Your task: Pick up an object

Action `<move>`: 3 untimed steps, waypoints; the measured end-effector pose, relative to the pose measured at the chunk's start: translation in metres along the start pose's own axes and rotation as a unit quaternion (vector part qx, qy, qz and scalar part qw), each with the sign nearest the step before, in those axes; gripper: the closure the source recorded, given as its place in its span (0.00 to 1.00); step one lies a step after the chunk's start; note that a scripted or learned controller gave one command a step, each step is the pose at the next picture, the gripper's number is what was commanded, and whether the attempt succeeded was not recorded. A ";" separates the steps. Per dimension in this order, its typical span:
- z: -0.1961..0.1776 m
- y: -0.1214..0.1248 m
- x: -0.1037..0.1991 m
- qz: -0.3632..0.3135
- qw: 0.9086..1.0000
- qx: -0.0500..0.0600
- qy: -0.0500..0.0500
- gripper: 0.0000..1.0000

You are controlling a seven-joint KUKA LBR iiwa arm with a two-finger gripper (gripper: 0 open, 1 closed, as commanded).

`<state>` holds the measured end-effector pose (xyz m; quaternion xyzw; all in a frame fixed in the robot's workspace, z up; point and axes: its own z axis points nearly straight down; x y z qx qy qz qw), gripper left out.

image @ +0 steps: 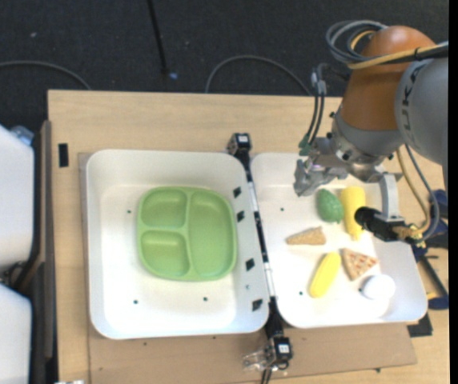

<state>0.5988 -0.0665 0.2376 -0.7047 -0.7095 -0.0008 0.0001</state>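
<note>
The right bin [281, 174] holds several toy foods: a green vegetable [329, 205], a yellow piece [353, 206] beside it, a tan wedge [307, 236], a yellow corn-like piece [323, 274], a pizza slice [359, 263] and a white ball [377, 287]. My gripper [312, 176] hangs over the bin's upper part, just up and left of the green vegetable. Nothing shows in its grasp. The arm's orange band [377, 78] rises behind it.
The left bin [105, 190] holds a green divided plate [187, 232]. A black clamp and hinge strip [253, 222] runs between the bins. White boxes [5, 206] stand at the far left of the wooden bench. Cables hang near the arm at the right.
</note>
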 end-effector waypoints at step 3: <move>-0.009 -0.045 0.137 0.000 1.000 0.000 0.000 1.00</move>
